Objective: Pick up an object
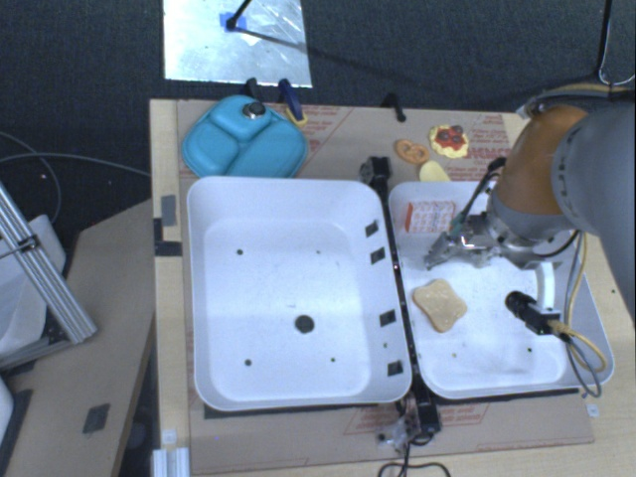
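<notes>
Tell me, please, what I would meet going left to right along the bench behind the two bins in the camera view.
blue divided dish → orange biscuit-shaped piece → round red-topped piece

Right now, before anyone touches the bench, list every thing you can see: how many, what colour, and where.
Left bin: 1, white, bench's left half.
Right bin: 1, white, next to the left one.
Bread slice: 1, tan, in the right bin near the divider.
Carton: 1, white with red print, at the right bin's far end.
Sectioned dish: 1, blue, behind the left bin.
Round toy: 1, red and yellow, behind the right bin.
Orange toy: 1, beside the round toy.
Pale toy: 1, yellowish, at the right bin's far rim.
Silver sheet: 1, on the floor beyond the bench.
Arm: 1, grey and orange, reaching from the right.
Gripper: 1, over the right bin, between carton and bread slice.
</notes>
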Motion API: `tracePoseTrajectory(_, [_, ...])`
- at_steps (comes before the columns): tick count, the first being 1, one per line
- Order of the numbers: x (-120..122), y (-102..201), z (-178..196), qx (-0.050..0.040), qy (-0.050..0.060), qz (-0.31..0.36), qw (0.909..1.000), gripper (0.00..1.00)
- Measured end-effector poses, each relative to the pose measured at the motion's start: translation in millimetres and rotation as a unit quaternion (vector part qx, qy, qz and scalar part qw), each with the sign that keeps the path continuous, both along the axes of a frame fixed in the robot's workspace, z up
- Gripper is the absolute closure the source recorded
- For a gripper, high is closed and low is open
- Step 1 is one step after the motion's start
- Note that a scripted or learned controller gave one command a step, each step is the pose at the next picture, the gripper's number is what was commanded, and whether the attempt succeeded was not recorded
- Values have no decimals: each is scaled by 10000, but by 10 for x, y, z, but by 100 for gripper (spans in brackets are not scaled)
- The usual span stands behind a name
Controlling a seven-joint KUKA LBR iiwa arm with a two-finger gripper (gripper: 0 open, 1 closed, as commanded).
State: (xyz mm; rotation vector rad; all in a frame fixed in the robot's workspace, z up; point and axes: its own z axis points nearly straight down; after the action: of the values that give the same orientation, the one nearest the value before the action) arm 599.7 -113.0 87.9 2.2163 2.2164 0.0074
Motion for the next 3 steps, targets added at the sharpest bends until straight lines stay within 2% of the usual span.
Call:
tracePoseTrajectory(1, [-537,-221,12,-11,-32,0,10000,0])
tracePoseTrajectory(2, [-976,597,1022,27,1,55,10000,0])
tracePoseTrajectory(3, [-427,36,417,-5,18,-2,10000,0])
